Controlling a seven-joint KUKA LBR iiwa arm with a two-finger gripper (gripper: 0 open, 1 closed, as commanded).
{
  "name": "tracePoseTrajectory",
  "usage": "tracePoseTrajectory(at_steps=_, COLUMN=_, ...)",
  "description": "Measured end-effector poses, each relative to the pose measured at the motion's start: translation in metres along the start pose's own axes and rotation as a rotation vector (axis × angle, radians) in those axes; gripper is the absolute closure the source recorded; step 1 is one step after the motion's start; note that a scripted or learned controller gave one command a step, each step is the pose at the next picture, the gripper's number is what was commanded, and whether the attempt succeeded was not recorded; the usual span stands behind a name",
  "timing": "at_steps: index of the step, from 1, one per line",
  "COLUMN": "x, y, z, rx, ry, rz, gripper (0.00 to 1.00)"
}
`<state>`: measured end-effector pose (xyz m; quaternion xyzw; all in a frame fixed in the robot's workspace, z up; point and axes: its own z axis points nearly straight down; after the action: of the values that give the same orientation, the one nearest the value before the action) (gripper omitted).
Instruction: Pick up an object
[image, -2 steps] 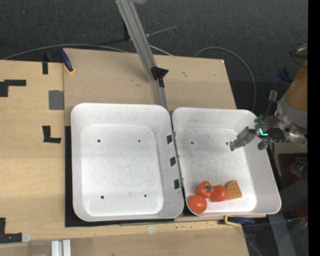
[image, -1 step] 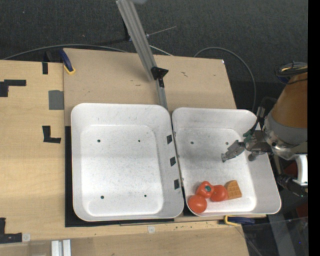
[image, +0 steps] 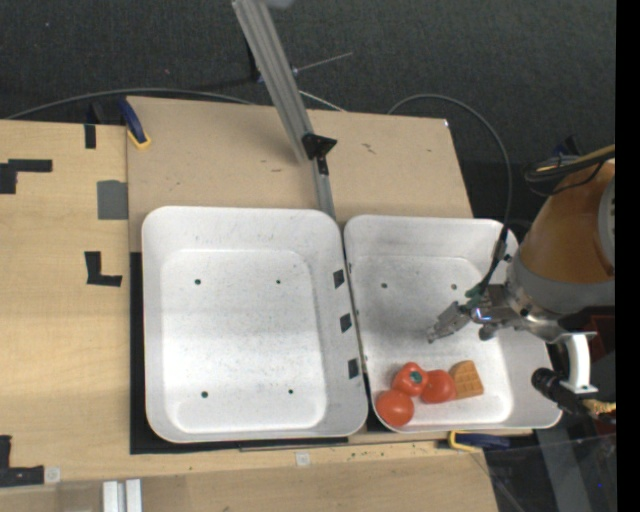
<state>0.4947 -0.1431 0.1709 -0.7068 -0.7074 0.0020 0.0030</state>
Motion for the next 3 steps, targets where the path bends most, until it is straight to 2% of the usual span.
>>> tracePoseTrajectory(at_steps=1, x=-0.003, y=-0.008, z=0.062, rx=0.002, ry=0.000, rz=0.002, gripper=0.00)
tracePoseTrajectory(at_steps=2, x=-0.003, y=-0.007, z=0.048, rx=-0.003, ry=0.000, rz=-0.001, gripper=1.00)
tracePoseTrajectory(at_steps=3, x=-0.002, y=-0.002, z=-0.014, rx=-0.011, ry=-0.003, rz=-0.001, gripper=1.00)
